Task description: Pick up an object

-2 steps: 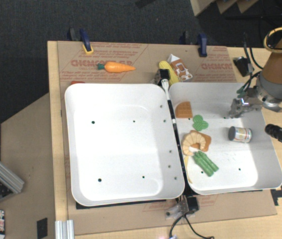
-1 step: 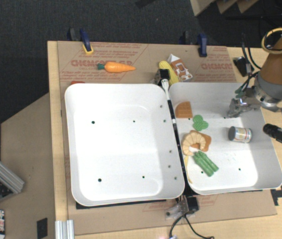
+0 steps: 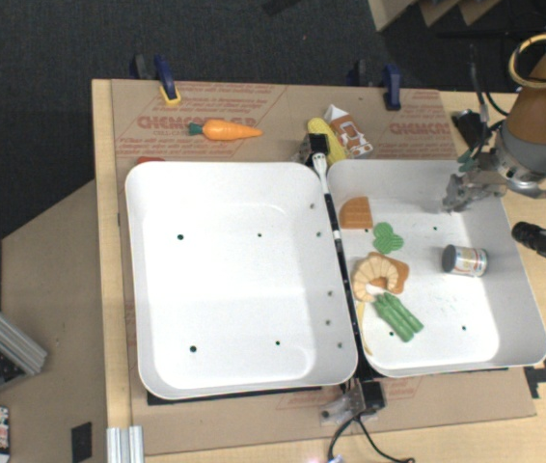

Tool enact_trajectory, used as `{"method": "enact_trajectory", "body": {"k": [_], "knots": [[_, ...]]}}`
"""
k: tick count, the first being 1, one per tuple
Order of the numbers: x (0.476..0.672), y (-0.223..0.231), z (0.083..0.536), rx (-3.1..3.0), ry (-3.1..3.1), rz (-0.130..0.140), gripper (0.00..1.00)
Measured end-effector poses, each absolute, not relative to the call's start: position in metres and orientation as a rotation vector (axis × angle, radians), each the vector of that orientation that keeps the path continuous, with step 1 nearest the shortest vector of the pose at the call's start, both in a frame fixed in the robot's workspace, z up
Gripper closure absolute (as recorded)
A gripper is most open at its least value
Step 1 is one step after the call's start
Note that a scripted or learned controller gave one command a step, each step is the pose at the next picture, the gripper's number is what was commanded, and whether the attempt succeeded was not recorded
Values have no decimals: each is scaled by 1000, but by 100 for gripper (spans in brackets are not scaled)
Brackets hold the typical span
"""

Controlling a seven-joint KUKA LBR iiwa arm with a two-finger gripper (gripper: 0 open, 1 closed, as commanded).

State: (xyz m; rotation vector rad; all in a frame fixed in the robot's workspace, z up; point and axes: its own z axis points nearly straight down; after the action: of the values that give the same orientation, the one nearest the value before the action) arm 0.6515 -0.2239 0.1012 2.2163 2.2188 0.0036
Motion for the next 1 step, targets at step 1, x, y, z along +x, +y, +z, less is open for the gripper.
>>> {"method": "enact_trajectory", "body": {"k": [1], "knots": [[668, -178, 124, 2213, 2222, 4, 100]]}}
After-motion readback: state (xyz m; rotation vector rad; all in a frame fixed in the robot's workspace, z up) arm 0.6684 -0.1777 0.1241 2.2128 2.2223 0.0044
